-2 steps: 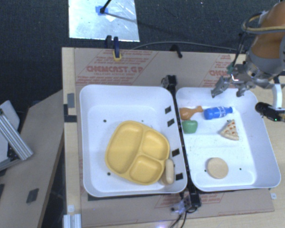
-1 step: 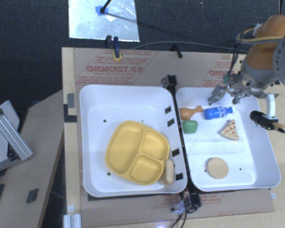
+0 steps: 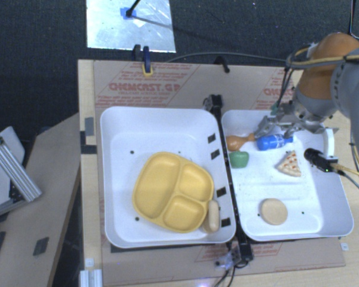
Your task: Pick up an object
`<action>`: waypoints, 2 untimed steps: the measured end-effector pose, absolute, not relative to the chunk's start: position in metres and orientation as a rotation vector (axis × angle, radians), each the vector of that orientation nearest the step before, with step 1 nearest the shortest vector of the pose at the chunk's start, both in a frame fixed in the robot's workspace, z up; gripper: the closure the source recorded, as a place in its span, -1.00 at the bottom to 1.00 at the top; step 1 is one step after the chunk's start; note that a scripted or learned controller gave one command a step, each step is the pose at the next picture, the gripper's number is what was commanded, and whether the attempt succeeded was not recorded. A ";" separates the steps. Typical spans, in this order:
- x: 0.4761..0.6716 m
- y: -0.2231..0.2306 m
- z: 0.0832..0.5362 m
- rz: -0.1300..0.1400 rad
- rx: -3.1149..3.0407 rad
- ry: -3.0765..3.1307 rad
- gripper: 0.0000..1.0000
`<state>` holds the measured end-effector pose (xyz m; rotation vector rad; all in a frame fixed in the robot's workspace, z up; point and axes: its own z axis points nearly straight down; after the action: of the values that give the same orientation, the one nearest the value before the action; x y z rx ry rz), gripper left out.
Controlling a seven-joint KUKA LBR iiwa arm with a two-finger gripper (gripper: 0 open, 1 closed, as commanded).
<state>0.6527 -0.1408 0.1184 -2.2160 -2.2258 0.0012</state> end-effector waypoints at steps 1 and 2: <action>0.655 -0.141 0.132 -0.005 -2.219 -2.232 1.00; 0.661 -0.138 0.197 -0.008 -2.222 -2.232 1.00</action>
<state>0.6606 -0.1376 0.1967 -2.2216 -2.2317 -0.0082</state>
